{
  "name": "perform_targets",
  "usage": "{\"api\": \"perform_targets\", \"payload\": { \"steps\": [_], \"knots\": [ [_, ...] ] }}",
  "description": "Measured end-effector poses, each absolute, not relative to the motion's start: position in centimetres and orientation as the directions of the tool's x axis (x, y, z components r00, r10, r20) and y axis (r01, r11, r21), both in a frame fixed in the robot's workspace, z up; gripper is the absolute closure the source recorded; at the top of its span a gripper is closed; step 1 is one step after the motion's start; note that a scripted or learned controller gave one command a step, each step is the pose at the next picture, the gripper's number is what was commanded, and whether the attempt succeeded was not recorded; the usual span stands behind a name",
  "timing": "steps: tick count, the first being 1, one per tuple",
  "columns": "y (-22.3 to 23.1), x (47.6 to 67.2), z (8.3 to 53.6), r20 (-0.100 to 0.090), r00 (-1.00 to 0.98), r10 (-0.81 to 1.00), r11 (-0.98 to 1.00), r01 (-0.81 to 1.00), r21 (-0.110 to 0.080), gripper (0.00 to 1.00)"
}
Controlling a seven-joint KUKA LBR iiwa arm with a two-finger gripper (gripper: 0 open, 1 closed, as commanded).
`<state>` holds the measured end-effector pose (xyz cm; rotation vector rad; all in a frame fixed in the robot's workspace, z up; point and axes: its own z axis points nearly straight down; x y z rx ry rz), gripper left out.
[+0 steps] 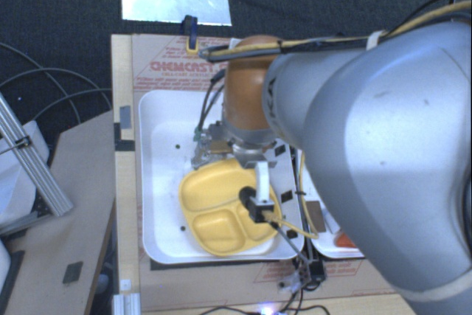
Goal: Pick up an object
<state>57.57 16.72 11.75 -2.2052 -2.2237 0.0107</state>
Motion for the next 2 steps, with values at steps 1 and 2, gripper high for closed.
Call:
{"api": "perform_targets", "payload": {
  "steps": [1,2],
  "knots": [
    [15.8,49.8,8.9,0.003,0.000,1.000,0.000,1.000,0.024,0.00],
    [23.4,54.5,10.3,-0.003,-0.005,1.000,0.005,1.000,-0.005,0.00]
  ]
}}
